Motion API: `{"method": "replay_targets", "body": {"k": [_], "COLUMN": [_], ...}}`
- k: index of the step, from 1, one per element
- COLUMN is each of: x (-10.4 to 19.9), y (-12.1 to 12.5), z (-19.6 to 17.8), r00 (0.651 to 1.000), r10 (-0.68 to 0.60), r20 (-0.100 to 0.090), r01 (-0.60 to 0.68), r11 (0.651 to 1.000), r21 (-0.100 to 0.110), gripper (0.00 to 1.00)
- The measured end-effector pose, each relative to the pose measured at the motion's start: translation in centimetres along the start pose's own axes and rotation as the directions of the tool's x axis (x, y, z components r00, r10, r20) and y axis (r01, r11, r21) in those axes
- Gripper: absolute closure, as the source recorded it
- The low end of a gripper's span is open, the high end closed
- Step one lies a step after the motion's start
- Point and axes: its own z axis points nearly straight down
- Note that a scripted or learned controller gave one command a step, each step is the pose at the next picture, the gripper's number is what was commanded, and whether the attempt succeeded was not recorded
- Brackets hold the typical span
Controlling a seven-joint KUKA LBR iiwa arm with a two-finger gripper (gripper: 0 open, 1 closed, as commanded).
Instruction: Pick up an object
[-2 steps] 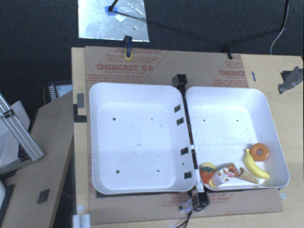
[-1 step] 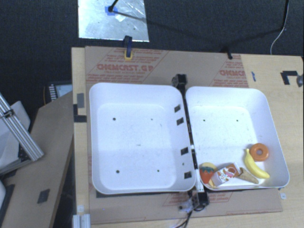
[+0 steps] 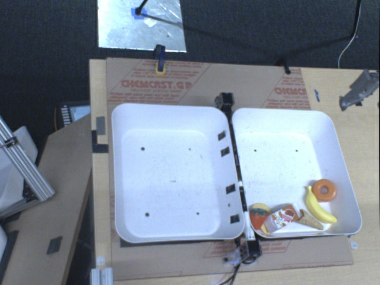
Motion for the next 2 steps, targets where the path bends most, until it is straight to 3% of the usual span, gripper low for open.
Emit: {"method": "replay_targets", "body": {"k": [1, 2], "x": [-1.6, 4.5], "y": [-0.1, 0.0], "z": [0.0, 0.0], "r00": [1.0, 1.0], "r10": [0.01, 0.0], "r20": [0.002, 0.0], "r01": [-0.01, 0.0], "r11": [1.0, 1.0], "r21": [0.0, 0.0], "gripper": [0.0, 0.0]}}
